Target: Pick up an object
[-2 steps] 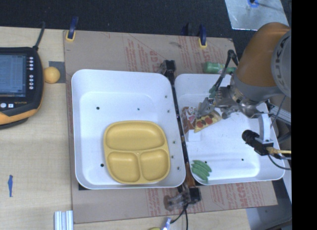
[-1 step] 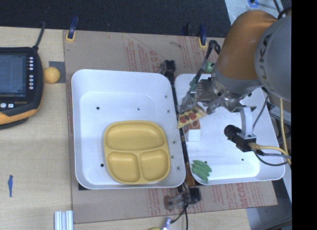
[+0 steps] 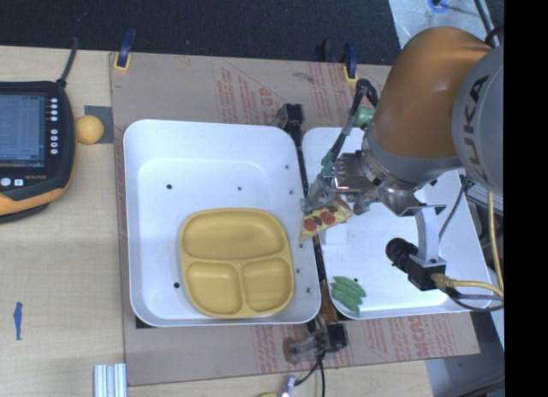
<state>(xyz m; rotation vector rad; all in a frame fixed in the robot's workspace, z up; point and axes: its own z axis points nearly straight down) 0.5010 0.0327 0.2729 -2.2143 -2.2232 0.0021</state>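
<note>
Far left on the counter (image 3: 68, 301) sits a handheld control pendant (image 3: 30, 151) with an orange rim and a dark screen, and just beside it a small yellow-orange ball (image 3: 89, 128). The left white bin (image 3: 145, 156) holds a pale yellow divided plate (image 3: 237, 260), one wide section along the top and two smaller ones below, lying flat toward the bin's front. At the seam between the two bins the claw (image 3: 330, 203) hangs low, and right under its tip is a pizza slice toy (image 3: 318, 220): a small yellow wedge with red round spots on it, tilted, lying across the near-left edge of the right white bin (image 3: 385, 301). The toy sits at the claw's tip, but I can't make out whether it is gripped or merely touched, nor how wide the claw stands. Further front in the right bin lies a green leafy-looking piece (image 3: 348, 291), flat near the front-left corner, apart from the pizza slice. The arm (image 3: 437, 104), with its big orange band, looms over the right bin.
</note>
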